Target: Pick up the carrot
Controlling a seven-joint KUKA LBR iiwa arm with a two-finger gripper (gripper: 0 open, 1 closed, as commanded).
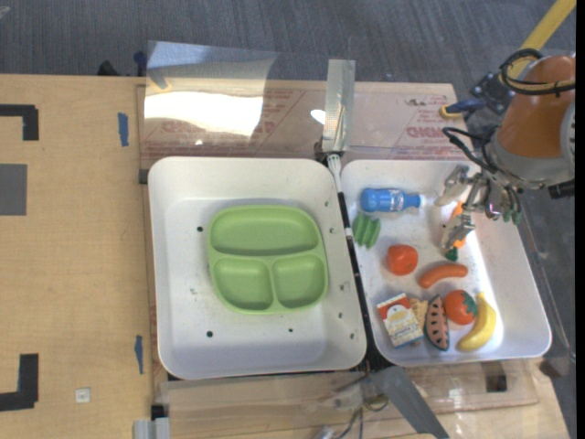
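Note:
The carrot (456, 232) is a small orange piece with a green end. It shows in the right bin (526, 273) near the far right side, right at the tip of my gripper (460, 216). The gripper reaches down from the orange-banded wrist (535, 117) at the top right and covers part of the carrot. Whether the carrot is gripped or only lies under the tip cannot be made out.
The right bin also holds a blue bottle (390, 199), a green vegetable (366, 230), a red-orange tomato (400, 260), a sausage (443, 273), a small carton (399, 320), a watermelon slice (437, 322), a red fruit (460, 306) and a banana (479, 323). A green divided plate (268, 257) lies in the left bin (174, 273).

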